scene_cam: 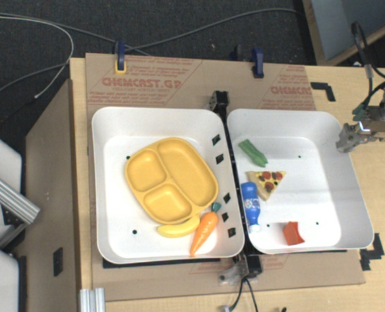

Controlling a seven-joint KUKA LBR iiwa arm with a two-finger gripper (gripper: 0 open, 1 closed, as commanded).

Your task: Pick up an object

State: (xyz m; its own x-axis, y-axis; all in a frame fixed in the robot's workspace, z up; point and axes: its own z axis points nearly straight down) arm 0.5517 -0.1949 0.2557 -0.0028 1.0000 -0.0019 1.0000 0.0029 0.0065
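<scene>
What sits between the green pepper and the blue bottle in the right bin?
In the camera view, the pizza slice lies between the green pepper and the blue bottle, slightly to their right on the right bin floor.

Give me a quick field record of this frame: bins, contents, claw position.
left bin: yellow three-compartment plastic plate; yellow toy banana and orange toy carrot at its near edge
right bin: green toy pepper, toy pizza slice, blue plastic bottle, small red block
claw: over the right bin's right rim, nothing seen between its fingers
</scene>
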